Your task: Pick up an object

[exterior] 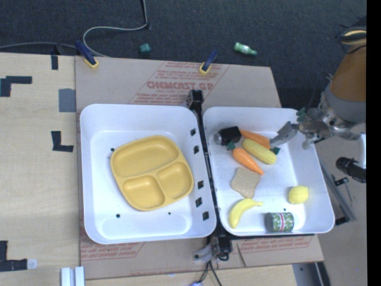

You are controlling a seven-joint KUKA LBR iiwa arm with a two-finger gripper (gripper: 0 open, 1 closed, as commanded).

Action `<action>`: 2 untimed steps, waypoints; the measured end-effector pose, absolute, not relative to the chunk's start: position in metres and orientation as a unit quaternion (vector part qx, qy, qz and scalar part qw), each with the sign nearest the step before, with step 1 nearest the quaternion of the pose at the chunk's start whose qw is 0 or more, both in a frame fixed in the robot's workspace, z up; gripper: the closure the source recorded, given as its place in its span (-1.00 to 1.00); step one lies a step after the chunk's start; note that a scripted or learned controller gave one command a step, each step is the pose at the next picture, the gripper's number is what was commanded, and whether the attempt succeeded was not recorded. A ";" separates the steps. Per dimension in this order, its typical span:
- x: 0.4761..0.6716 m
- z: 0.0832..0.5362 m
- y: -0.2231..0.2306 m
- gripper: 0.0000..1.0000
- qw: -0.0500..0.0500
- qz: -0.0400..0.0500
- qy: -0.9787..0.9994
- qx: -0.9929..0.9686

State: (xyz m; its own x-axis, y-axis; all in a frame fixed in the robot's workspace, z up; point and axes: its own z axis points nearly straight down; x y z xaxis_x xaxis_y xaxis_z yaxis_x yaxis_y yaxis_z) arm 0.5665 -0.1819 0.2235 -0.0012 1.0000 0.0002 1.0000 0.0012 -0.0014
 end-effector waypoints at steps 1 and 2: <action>0.571 0.101 -0.140 -1.00 0.002 0.001 -0.708 -0.707; 0.604 0.086 -0.093 -1.00 -0.001 -0.001 -0.708 -0.706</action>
